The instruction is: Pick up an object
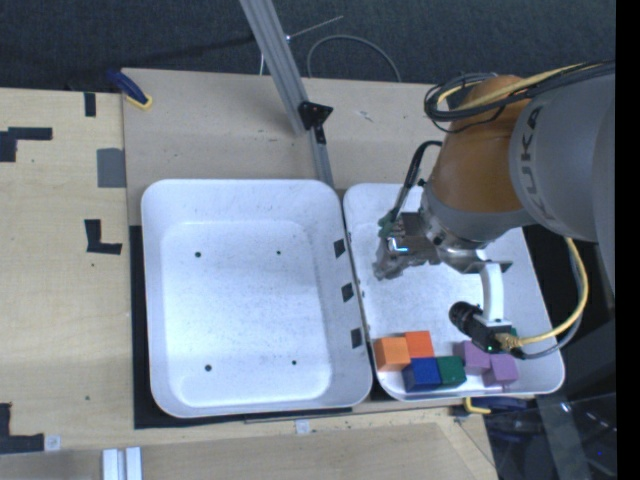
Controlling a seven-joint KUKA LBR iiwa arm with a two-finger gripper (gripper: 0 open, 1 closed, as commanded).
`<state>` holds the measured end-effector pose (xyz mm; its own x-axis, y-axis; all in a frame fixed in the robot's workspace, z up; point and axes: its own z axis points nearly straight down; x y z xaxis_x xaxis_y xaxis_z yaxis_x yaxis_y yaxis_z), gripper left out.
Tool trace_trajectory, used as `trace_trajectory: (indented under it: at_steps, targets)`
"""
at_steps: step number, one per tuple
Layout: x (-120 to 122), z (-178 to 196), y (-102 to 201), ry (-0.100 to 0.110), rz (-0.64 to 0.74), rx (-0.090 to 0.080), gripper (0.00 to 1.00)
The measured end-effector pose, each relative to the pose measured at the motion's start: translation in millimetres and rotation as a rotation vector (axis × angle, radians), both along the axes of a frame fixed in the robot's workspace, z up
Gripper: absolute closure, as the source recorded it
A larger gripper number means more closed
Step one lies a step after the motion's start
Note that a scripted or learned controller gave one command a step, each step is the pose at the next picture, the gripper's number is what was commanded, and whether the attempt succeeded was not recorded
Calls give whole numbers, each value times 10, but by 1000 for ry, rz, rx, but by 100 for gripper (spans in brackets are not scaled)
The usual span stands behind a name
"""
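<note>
Several small blocks lie along the near edge of the right bin [372, 298]: an orange block [393, 352] beside a second orange block [419, 344], a blue block [423, 373], a green block [451, 371] and two purple blocks [490, 363]. My gripper [392, 258] hangs over the upper left part of the right bin, well away from the blocks. Nothing shows between its fingers.
The left bin [240, 298] lies next to the right one. A slanted metal pole [283, 63] with a black clamp crosses the bench behind the bins. The grey and orange arm [500, 168] covers the right bin's far right part.
</note>
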<state>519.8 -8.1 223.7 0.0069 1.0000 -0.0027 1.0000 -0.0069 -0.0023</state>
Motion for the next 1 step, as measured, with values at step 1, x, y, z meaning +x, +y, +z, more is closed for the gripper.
trace_trajectory:
  at_steps: [1]
  targets:
    - [325,378,995,-4,17,6,100]
